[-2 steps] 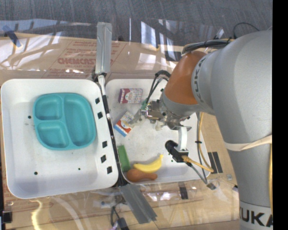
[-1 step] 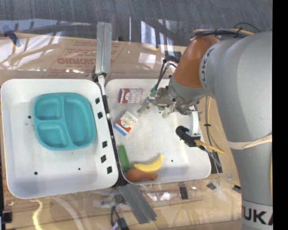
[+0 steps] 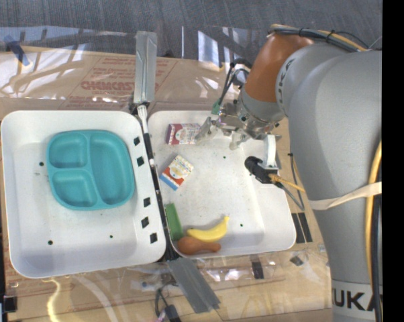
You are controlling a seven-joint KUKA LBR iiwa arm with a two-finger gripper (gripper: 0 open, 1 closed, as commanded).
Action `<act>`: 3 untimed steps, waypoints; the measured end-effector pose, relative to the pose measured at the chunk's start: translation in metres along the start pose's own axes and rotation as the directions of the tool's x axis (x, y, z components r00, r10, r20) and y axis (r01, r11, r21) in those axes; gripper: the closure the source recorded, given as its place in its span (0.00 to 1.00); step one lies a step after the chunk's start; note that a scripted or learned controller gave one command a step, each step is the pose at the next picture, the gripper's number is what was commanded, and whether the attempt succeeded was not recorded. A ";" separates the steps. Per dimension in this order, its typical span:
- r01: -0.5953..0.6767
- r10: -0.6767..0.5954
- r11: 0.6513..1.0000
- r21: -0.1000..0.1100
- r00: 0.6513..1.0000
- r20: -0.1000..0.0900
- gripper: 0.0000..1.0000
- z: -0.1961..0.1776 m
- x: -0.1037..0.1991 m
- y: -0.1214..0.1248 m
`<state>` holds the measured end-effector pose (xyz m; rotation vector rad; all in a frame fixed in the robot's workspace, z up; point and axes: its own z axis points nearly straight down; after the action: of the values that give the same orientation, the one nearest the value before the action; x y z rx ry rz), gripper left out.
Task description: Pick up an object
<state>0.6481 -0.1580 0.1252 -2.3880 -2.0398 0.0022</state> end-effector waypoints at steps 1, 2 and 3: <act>-0.142 0.142 0.990 0.004 0.990 -0.001 0.00 0.034 0.007 -0.010; -0.037 0.037 0.999 0.003 0.999 -0.001 0.00 0.034 0.052 -0.065; -0.050 0.050 0.999 0.004 0.999 0.000 0.00 0.035 0.050 -0.086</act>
<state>0.5706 -0.0949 0.0907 -2.4364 -1.9773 0.0060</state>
